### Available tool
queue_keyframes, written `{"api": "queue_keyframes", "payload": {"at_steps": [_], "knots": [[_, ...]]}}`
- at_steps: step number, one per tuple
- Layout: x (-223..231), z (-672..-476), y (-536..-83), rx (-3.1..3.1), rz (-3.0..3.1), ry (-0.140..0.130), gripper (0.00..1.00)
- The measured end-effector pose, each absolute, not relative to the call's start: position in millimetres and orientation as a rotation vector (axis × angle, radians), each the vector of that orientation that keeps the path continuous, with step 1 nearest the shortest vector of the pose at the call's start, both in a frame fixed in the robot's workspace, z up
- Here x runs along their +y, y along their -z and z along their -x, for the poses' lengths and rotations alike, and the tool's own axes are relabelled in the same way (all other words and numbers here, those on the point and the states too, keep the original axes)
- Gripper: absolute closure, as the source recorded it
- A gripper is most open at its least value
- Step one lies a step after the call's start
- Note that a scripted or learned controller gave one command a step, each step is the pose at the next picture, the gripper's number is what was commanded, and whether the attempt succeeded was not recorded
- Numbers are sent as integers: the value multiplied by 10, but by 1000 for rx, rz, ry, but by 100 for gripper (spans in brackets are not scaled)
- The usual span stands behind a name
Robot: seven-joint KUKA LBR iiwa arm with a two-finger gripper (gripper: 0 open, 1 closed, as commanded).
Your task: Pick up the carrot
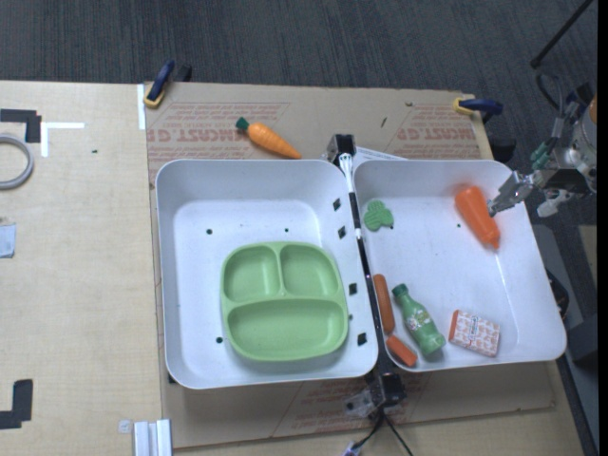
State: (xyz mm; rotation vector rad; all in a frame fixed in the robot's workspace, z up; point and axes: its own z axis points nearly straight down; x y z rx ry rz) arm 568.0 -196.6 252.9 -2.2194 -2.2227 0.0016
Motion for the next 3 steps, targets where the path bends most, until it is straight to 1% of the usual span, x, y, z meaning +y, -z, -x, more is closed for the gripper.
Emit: {"api": "queue_keyframes", "payload": {"at_steps": [1,2,3], "knots": [[-1792,-5801,-993,-2115,2322,-1,0],[-1860,-6403,-2024,-2119,2321,-1,0],[-1638,-6128,-1669,-2488,1919,-1,0]]}}
